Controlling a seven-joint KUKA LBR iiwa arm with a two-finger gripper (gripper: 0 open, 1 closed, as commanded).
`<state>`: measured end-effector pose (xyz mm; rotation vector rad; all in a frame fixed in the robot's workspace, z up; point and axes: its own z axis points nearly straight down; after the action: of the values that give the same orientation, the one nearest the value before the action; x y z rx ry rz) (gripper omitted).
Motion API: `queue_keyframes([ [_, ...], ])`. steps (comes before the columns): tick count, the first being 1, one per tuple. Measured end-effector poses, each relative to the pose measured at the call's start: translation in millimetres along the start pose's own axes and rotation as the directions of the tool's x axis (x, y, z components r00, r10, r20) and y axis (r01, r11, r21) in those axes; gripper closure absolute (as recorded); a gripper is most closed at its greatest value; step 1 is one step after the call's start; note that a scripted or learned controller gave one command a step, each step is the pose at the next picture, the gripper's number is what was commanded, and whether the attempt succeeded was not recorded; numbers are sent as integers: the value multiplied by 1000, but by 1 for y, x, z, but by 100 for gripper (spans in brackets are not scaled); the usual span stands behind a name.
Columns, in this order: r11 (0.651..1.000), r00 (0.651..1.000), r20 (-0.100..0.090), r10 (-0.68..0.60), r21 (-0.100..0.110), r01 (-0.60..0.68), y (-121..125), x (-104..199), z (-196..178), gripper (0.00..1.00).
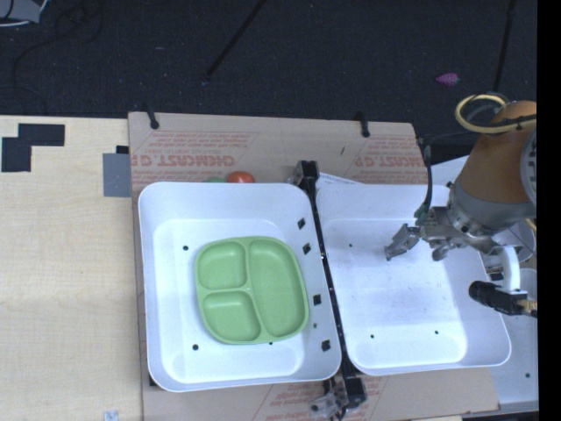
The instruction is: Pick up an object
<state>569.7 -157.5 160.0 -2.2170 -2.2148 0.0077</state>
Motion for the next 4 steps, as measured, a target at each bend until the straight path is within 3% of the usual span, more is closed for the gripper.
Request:
queue_keyframes([
  [1, 1000, 1000, -1, -1, -1, 1, -1, 8, 62, 0],
  [2, 1000, 1000, 0, 3, -4, -3, 0, 6, 49, 100],
  [4, 1000, 1000, 3, -2, -12, 2, 2, 8, -64, 100],
])
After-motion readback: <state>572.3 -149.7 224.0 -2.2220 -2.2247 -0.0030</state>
